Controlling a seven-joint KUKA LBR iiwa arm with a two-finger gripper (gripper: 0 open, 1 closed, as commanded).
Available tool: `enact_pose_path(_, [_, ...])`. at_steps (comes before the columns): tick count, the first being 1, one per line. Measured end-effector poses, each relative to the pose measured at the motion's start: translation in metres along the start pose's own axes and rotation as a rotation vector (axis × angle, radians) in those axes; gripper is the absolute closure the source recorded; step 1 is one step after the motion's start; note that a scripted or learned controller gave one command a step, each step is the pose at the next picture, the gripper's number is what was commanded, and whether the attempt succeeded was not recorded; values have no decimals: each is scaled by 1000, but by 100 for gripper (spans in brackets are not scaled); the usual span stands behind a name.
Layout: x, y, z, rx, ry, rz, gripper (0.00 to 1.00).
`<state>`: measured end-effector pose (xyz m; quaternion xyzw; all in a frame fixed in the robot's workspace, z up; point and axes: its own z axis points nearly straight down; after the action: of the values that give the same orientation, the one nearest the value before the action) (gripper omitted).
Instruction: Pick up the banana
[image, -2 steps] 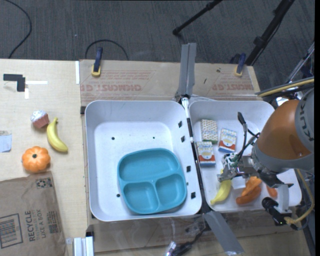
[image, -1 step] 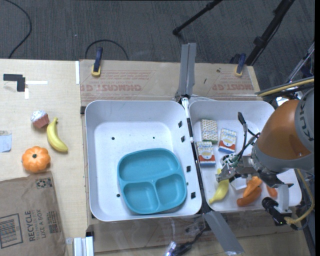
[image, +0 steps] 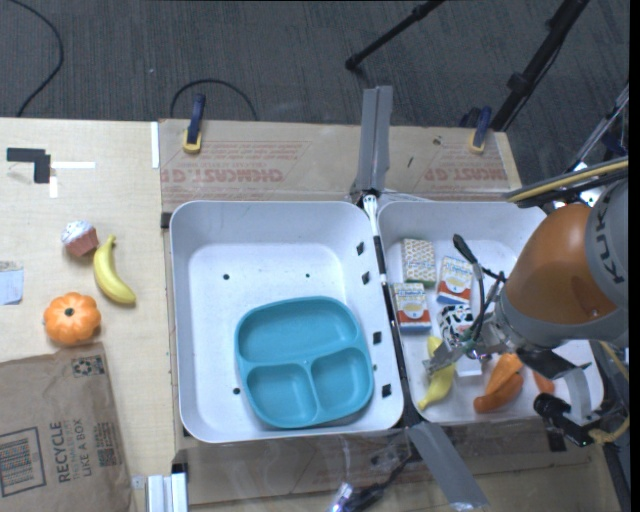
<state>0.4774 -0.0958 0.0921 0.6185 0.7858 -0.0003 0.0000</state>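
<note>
A yellow banana (image: 437, 384) lies in the right bin (image: 520, 222), near its front left corner and against the divider side. My gripper (image: 456, 347) reaches down from the grey arm with the orange band (image: 562, 266) and sits right over the banana's upper end. Wrist and cables hide the contact point. Whether the gripper touches the banana cannot be made out.
An orange carrot (image: 499, 383) lies just right of the banana. Small snack boxes (image: 419, 260) sit further back in the right bin. The left bin (image: 200, 300) holds a teal divided plate (image: 300, 360). On the bench at left lie a second banana (image: 112, 272), a cupcake (image: 79, 240) and a small pumpkin (image: 72, 319).
</note>
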Motion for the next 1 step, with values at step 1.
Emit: enact_pose_path(1, [-1, 2, -10, -4, -1, 3, 100])
